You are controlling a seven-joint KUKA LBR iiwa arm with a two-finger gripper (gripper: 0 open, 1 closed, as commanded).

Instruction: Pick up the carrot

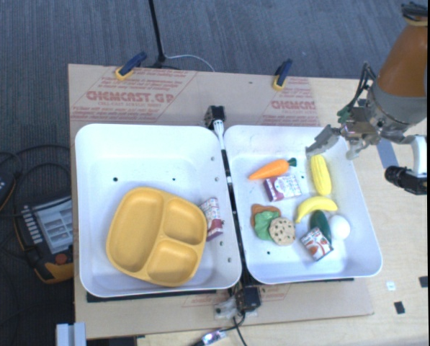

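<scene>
Orange carrot [271, 169] sits untouched in the right bin [359, 265]; hand [338, 140], spread wide, needs to drop leftward onto it.

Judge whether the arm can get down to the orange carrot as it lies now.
Probably yes: the orange carrot with green top lies uncovered in the right white bin, nothing on it, though a maroon packet sits close below.

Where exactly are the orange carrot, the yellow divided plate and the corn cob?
Orange carrot with green top [269, 169], camera view, middle of its orange body.
Yellow three-compartment plastic plate [137, 217], camera view, bare large compartment.
Yellow corn cob [320, 174], camera view, middle of the cob.
</scene>
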